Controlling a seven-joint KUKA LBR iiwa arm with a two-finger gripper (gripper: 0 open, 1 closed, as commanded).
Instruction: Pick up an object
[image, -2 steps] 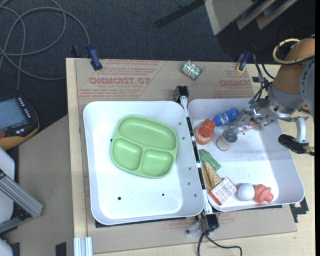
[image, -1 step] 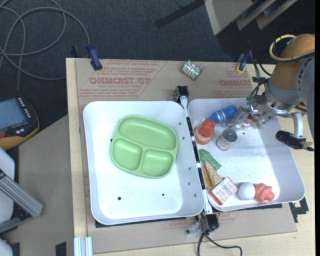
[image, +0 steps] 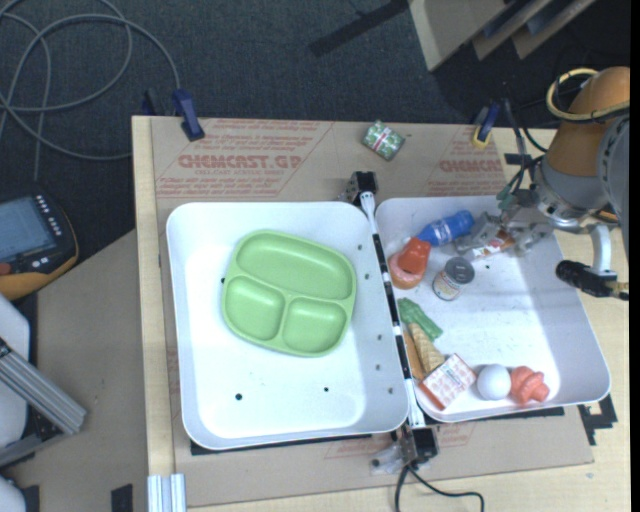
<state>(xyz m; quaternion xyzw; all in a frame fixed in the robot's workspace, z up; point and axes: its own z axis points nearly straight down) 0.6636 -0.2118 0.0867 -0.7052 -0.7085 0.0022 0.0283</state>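
the arm (image: 585, 140) reaches in from the right and places the gripper (image: 503, 232) at the far edge of the right bin (image: 560, 330), close to the blue bottle (image: 447, 227). whether the gripper is released or clenched cannot be told here, and nothing is visibly held in it. candidate objects all lie in the right bin: the blue bottle near its far wall, an orange cup (image: 409, 263) just beside the divider, a small grey-capped jar (image: 452, 279) next to the cup, a green and tan item (image: 419, 335) along the left wall, a red and white packet (image: 448, 380) at the near corner, a white ball (image: 493, 381) and an orange toy (image: 528, 385) touching each other at the near wall. the left bin (image: 200, 380) carries a green divided tray (image: 289, 292). a small wrapped item (image: 382, 139) sits on the board beyond both bins. the nearest target appears to be the blue bottle. to do this step well, centre the gripper over the bottle body, align the closing direction across its narrow width, and descend straight. keep clear of the bin wall and of the cup and jar, which stand close. the bottle is round and may roll, so close on its middle. verify the grasp only after lifting.
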